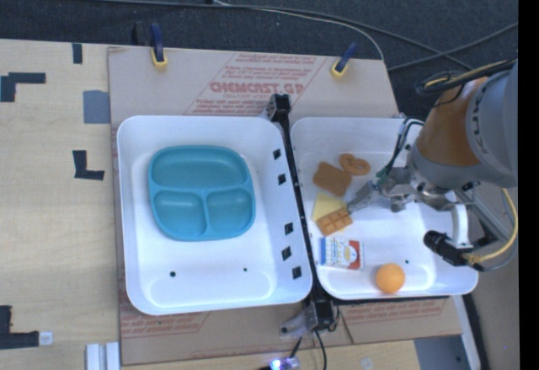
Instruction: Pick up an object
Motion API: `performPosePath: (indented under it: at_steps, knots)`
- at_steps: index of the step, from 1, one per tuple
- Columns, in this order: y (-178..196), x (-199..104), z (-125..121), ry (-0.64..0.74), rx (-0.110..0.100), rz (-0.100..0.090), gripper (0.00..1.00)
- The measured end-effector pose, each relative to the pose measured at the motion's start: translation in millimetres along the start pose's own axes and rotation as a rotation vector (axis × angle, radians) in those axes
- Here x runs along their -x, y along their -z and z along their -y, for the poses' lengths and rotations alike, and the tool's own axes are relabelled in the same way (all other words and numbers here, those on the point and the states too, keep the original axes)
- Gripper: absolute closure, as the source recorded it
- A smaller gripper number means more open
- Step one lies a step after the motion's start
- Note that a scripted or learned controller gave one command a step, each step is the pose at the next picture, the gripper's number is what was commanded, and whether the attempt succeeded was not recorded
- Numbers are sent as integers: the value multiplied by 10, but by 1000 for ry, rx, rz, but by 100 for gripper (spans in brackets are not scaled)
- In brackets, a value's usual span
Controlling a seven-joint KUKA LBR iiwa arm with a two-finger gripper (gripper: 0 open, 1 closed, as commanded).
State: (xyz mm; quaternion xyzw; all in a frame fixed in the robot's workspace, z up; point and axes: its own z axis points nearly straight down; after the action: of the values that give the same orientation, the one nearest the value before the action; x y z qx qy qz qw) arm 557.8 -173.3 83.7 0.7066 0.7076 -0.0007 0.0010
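Note:
In the right bin (421,229), my gripper (364,196) hangs low on the arm (459,141), which reaches in from the right. Its tip is just right of a yellow cheese wedge (328,208) and a small brown waffle piece (337,223). A brown toast slice (332,179) and a brown pretzel (354,164) lie a little further back. Near the bin's front are a red and white carton (340,254) and an orange ball (389,278). I see nothing held in the gripper.
The left bin (143,276) holds a blue divided plate (202,191). A black divider with clips (290,208) runs between the bins. Cables (472,246) loop by the arm at the right bin's edge. Two clamps (157,52) hold the cardboard at the back.

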Motion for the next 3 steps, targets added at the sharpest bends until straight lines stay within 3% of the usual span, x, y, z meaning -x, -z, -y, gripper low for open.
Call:
performPosePath:
  at_steps: [1, 2, 3]
  knots:
    - [128, 12, -10, -1, 4, 3, 100]
    - [561, 39, 26, -1, 2, -2, 100]
    - [1113, 39, -86, 1, 4, -1, 100]
